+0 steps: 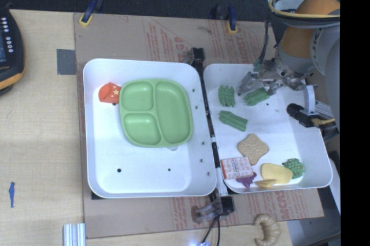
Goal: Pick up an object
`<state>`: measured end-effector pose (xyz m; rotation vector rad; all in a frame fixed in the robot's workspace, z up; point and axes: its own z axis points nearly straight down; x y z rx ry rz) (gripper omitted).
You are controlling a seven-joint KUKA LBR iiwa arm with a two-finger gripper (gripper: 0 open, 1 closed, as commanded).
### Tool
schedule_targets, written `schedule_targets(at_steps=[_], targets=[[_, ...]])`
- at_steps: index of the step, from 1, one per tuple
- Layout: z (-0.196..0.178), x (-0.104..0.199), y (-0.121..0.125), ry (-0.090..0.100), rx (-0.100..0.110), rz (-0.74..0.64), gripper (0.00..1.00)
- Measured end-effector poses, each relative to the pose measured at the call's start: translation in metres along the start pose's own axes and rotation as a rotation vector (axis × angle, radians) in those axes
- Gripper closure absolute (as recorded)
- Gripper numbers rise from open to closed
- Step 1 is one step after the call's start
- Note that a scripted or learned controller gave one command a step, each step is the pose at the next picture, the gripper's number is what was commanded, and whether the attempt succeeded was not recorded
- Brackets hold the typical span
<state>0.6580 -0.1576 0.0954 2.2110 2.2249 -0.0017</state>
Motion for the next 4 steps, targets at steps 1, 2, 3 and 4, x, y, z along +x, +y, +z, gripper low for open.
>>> schedule_targets(at_steps=[1,2,3,4], targets=[[0.003,-0.021,-0.001,0.003,0.003,0.004,0.0],[-0.008,-0.021,-0.001,0.002,0.003,0.001,1.0],[0.003,0.028,-0.001,0.003,0.006,-0.002,1.0],[-0.102,0.082,-0.065,0.007,0.007,-0.001,1.0]])
